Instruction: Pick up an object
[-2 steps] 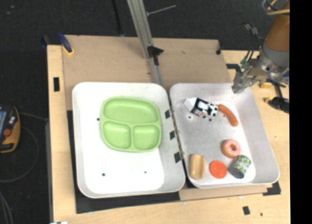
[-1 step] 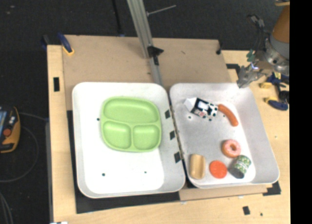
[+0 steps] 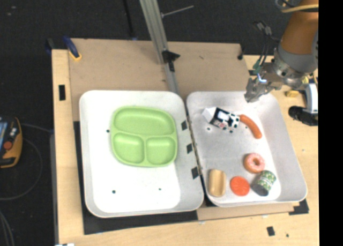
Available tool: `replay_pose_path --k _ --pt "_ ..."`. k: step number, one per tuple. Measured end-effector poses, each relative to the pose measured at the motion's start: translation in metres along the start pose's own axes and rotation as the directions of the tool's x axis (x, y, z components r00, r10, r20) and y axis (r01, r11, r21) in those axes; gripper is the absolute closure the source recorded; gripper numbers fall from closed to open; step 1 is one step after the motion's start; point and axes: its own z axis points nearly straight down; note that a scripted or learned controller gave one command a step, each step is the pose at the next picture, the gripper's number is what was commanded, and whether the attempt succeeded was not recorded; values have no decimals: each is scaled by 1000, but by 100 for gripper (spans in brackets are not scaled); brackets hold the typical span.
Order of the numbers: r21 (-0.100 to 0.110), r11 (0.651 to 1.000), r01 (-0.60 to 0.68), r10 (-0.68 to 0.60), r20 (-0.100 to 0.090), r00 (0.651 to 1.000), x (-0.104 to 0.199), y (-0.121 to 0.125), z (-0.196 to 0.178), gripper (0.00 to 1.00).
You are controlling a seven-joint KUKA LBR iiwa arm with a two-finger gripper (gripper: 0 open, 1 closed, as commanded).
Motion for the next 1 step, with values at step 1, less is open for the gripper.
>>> replay_pose_path --k 1 --pt "0 1000 0 0 0 1000 46 -3 7 100"
